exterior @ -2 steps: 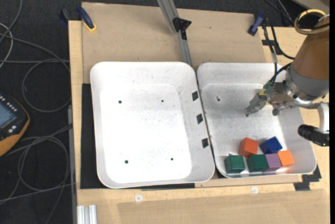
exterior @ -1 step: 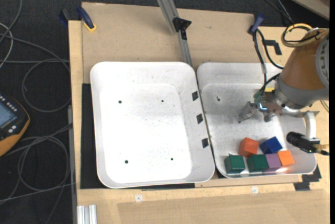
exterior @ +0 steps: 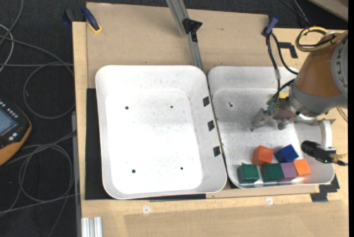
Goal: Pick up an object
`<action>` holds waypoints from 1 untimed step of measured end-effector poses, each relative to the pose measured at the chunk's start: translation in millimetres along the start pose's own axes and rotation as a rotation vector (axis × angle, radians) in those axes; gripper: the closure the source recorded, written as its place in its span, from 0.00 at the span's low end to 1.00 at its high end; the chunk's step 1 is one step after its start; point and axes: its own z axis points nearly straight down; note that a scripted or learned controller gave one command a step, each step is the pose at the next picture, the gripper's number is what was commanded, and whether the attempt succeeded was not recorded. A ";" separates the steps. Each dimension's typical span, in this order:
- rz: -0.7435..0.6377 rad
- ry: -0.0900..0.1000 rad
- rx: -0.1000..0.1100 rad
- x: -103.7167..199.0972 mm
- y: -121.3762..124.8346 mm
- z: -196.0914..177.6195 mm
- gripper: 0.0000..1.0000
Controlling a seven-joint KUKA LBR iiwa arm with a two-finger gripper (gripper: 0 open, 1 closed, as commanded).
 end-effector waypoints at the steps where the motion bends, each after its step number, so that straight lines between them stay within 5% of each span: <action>1: -0.001 0.001 -0.004 0.4 1.2 -11.6 1.00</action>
